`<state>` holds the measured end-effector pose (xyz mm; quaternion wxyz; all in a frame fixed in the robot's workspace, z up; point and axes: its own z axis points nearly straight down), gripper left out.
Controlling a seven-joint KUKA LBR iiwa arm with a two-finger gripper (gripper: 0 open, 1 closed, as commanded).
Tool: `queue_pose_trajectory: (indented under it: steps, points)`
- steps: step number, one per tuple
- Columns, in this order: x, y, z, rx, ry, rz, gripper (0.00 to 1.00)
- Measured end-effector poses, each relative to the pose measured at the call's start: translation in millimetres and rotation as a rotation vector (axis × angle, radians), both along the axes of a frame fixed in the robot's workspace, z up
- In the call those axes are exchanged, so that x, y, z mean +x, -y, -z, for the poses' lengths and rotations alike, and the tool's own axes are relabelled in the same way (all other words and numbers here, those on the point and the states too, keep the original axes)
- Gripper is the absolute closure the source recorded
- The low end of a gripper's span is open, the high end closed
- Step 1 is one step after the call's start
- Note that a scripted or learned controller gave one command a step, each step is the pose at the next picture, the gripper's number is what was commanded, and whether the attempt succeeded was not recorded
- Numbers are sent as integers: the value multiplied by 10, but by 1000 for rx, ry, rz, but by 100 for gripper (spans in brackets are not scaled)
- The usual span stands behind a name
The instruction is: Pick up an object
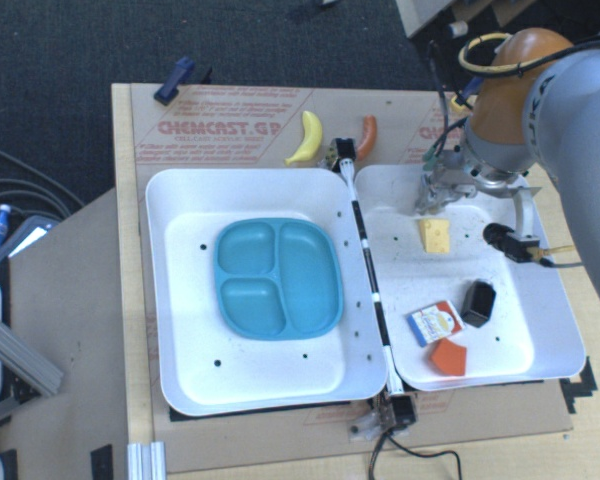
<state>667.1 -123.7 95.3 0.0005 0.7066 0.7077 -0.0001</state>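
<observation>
Here, cheese wedge [436, 236] just below pincer [432, 196], right bin [550, 353]

— What sort of place is this?
— A robotics lab, by the look of it. A grey arm [565, 118] with an orange band reaches in at the upper right, over two white bins [180, 368] on a board [220, 123] stamped with a plastics maker's name.
— Anything else?
— Loose black cables [20, 183] at the left edge, dark carpet [130, 18] across the top, and toy food — a plastic banana [306, 138] — lying on the board.
</observation>
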Motion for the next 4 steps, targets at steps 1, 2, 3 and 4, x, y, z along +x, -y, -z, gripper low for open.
queue_pose_trajectory:
  steps: [1, 2, 3, 4]
  points:
    - [-1, 0, 1, 0, 0, 0, 0]
    - [-6, -241, 105, 2, -2, 1, 0]
    - [0, -244, 0, 1, -1, 0, 100]
    - [-1, -243, 1, 1, -1, 0, 0]
